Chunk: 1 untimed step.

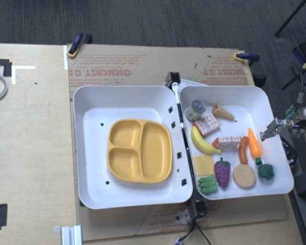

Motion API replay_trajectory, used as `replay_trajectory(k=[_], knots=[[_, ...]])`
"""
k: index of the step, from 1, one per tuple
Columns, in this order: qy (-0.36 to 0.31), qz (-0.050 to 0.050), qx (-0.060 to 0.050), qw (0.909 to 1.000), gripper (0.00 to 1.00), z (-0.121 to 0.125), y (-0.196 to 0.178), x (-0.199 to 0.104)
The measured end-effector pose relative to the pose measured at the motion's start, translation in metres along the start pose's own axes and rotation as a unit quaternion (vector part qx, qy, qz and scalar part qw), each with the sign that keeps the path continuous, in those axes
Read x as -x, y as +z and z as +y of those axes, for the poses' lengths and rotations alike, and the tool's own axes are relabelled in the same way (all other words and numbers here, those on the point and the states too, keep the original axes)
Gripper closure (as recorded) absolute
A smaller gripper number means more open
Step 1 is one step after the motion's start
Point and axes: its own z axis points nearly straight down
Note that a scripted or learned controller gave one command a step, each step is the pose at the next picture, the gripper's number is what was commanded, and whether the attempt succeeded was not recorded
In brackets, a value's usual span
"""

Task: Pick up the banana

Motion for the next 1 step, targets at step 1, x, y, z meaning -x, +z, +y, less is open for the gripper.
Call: replay_trajectory(k=[1], knots=[[-0.013,0.0,0.0,0.9999,0.0,0.0041,0.0671,-0.0787]])
